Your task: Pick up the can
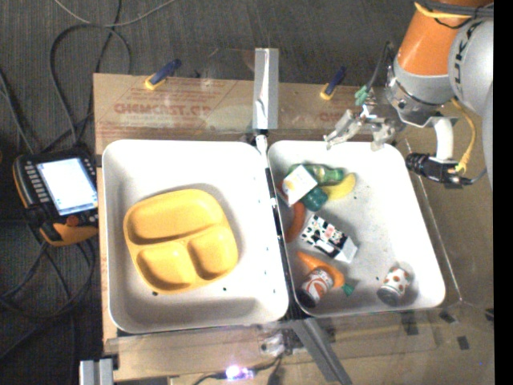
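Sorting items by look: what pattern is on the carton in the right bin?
Black-and-white cow-like patches on the carton, seen in the camera view.

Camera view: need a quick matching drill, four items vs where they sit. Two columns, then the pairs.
Items:
1. yellow tray
2. can
3. gripper
4. handheld screen

Places:
A. over the right bin's far rim
B. right bin, near-right corner
C. on the floor, left of the bench
D. lying in the left bin

Pairs: 1-D, 2-B, 3-A, 4-C
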### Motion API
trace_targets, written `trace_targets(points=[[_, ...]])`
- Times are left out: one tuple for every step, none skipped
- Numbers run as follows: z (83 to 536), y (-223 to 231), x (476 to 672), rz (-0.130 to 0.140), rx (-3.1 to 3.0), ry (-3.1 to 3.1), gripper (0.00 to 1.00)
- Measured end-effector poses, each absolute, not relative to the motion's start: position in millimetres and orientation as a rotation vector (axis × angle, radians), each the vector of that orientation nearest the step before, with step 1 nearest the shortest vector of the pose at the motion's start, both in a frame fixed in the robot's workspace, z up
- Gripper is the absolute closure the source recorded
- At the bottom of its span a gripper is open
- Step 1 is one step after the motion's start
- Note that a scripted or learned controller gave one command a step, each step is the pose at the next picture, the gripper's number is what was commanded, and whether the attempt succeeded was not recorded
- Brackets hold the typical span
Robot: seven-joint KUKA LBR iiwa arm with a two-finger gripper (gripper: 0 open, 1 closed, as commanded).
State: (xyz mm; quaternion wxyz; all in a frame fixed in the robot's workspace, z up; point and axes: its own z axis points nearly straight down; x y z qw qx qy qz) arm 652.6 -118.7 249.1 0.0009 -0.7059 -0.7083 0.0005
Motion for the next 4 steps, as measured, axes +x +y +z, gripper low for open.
trace_targets(points=[[132, -152, 599.1, 0.007, -2.384, -2.044, 0.00], [90, -151, 587.5, -0.007, -2.408, -2.031, 0.00], [100, -150, 588.2, -0.009, -2.407, -2.033, 1.00], [224, -194, 637.0, 0.007, -2.493, -1.917, 1.00]])
